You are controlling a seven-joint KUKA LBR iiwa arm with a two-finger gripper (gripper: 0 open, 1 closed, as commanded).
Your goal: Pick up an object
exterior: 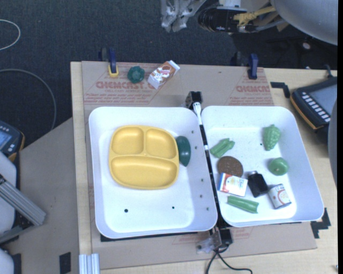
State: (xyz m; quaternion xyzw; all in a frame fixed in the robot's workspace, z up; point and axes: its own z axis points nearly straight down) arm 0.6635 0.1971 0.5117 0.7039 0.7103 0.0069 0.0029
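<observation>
While the tool [174, 16] hangs beyond the worktop's [268, 88] far edge, its grip state I cannot tell. One yellow tray [143, 158] and one dark green piece [183, 150] occupy the left bin [144, 219]. Eight small objects lie in the right bin [300, 208].

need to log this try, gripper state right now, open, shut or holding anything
Gripper: up at the view's top edge, above the bench and away from both bins; nothing between its fingers, open or shut cannot be told.

Arm [316, 18]: cut off by the top and right edges.
Pincer [176, 16]: blurred at the top edge, its tips too unclear to read.
Carton labels [233, 184]: print too small to read.
Dark green piece [183, 150]: left side hidden behind the yellow tray [143, 157].
</observation>
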